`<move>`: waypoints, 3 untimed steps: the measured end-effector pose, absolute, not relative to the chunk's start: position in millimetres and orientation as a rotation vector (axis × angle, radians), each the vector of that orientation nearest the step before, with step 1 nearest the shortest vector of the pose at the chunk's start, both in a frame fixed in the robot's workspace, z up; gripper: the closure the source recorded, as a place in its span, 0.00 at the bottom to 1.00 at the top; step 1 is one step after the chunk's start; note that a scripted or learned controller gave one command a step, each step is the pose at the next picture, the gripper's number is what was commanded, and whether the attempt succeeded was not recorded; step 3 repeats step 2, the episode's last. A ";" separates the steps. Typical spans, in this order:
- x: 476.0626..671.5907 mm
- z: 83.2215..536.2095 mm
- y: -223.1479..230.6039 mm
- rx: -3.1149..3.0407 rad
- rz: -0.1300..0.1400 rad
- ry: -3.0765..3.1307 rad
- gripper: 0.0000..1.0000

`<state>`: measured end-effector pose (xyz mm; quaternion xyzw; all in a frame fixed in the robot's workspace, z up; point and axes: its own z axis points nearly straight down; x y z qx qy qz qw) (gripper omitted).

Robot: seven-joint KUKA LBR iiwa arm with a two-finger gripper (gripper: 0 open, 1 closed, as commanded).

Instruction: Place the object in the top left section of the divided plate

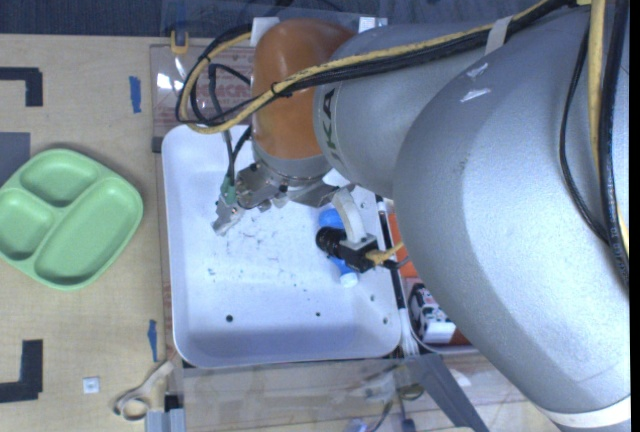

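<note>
The green divided plate (88, 225) lies on the wooden bench at the left, outside the bins, with two small sections on its left side and one long section on its right. My gripper (226, 213) hangs low over the upper left part of the white bin (270, 315), pointing down at the bin floor. I see nothing held in it. A blue object (330, 220) lies in the same bin to the gripper's right, partly hidden behind the robot's own hardware. Its pale blue end (348, 277) shows lower down.
The big grey arm covers the right half of the view and the second bin. A small white item (437, 325) peeks out beneath it. Black tape corners (30, 85) and blue tape marks (134, 93) sit on the bench. A tan loop (140, 400) lies at the bottom edge.
</note>
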<state>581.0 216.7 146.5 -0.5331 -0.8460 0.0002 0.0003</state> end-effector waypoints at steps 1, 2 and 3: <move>666.1 92.7 216.6 -1.740 0.001 -2.615 0.00; 666.6 88.3 218.8 -1.821 -0.003 -2.560 0.00; 666.6 88.3 218.8 -1.821 -0.003 -2.560 0.00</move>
